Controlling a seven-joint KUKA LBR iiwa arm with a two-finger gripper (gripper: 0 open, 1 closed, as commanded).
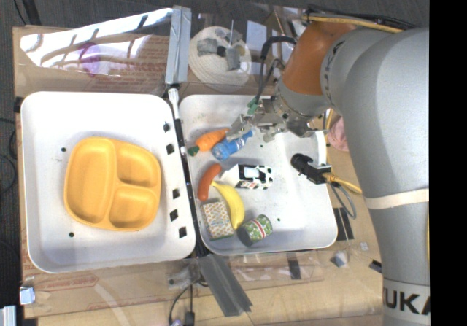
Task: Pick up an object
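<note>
White plastic forms two shallow bins set side by side on the bench. In the left bin (44,120) a yellow three-compartment plate (112,183) is seen lying flat. The right bin (306,222) holds a cluster: an orange toy carrot (210,140), a blue plastic bottle (232,145), a red sausage-shaped toy (209,180), a yellow banana (231,202), a small patterned box (217,219), a green can (255,230) on its side, and a black-and-white toy (255,176). The grey arm's claw (255,125) is lowered just beside the bottle's upper end; whether it is clenched or released cannot be told.
</note>
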